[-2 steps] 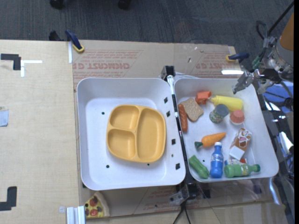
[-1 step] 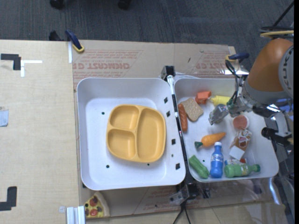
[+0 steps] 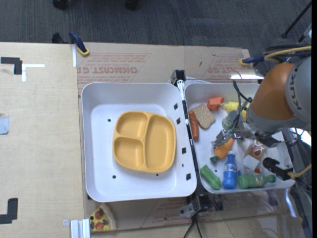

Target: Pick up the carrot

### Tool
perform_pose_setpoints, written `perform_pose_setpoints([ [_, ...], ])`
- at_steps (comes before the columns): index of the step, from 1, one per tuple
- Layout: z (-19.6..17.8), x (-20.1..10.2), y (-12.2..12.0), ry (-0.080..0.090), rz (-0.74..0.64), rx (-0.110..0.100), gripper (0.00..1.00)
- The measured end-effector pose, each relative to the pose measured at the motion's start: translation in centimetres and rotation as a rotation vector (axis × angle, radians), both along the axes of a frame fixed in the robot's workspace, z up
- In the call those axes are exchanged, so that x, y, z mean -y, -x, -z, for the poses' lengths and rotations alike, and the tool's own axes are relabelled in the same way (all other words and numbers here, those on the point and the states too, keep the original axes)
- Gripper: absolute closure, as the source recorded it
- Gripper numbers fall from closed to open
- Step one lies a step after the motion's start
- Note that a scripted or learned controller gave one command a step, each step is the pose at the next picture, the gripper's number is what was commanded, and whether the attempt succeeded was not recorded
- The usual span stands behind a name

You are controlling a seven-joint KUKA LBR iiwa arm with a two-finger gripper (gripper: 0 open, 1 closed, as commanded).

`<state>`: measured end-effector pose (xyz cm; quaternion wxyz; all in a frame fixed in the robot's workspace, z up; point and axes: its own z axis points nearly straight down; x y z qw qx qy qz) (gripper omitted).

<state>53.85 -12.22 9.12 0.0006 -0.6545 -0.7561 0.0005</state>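
Dark carpet borders the top of my view, and below it a pale wooden surface (image 3: 39,157) carries flattened cardboard (image 3: 129,63) under two shallow white bins. From my remote station I read the left bin (image 3: 94,148) as holding a yellow divided plate (image 3: 144,141) with three compartments, lying flat near the bin's middle. The right bin (image 3: 198,90) is crowded: a slice of bread (image 3: 203,116) beside a reddish sausage (image 3: 193,125), an orange block (image 3: 215,102) and a yellow piece (image 3: 231,105) toward the far wall, and a green vegetable (image 3: 210,177), a blue bottle (image 3: 230,171) and a green bottle (image 3: 255,181) along the near wall.

I see the arm (image 3: 277,93) enter from the right, its orange band bulging over the right bin and the grey wrist angled downward and leftward toward the bin's middle. The tool (image 3: 221,140) sits low among the items, directly against the carrot (image 3: 225,147). The carrot lies slanted in the centre of the right bin, its green top (image 3: 214,159) pointing to the near left, just above the blue bottle. I cannot tell how far the tool is spread, nor whether it has hold of the carrot, because its metal parts blur into the clutter.
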Motion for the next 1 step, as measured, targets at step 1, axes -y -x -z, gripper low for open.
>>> perform_pose_setpoints([
  [1,-0.95,0.06,-0.19,0.0,0.003,0.004,1.0],
])
